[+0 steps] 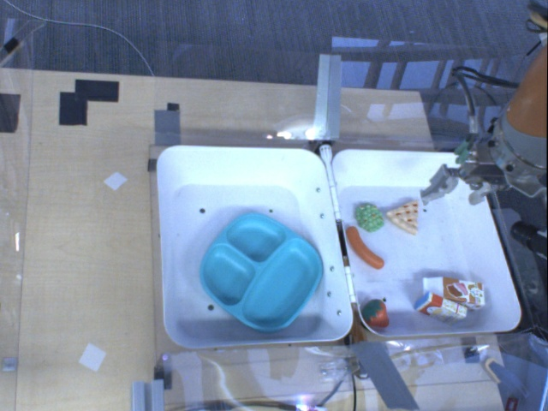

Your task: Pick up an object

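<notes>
The gripper (456, 188) hovers spread wide and empty above the right bin (479, 247); the pizza slice (404, 217) points left; the sausage (365, 247) lies diagonally.

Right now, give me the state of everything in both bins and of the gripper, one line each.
Blue divided plate: flat in the left bin, nothing on it.
Broccoli: loose in the right bin.
Pizza slice: lying flat beside the broccoli.
Sausage: lying near the divider.
Strawberry: at the near corner.
Small carton: on its side.
Gripper: open, holding nothing, above the right bin.
</notes>
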Robot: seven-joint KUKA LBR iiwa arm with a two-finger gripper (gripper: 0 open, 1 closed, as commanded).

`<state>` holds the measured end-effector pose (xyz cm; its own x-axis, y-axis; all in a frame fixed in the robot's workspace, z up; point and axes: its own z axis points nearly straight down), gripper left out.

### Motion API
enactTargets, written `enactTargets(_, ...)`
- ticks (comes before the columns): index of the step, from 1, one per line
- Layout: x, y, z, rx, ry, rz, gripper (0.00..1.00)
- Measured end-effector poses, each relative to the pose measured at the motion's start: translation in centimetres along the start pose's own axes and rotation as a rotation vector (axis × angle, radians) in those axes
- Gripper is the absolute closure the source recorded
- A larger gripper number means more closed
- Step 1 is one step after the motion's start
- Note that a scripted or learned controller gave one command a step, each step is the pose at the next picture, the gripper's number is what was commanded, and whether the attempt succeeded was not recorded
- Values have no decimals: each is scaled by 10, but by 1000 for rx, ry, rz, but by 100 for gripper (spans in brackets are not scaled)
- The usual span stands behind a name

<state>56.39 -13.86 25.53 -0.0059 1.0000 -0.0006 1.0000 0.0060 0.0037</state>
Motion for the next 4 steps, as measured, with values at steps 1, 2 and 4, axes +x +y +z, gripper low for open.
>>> enactTargets(1, -48, -1, 67, 2, 0, 129, 0)
enactTargets(2, -25, 27, 159, -20, 1, 366, 0)
enactTargets(4, 5, 90, 159, -23, -1, 181, 0)
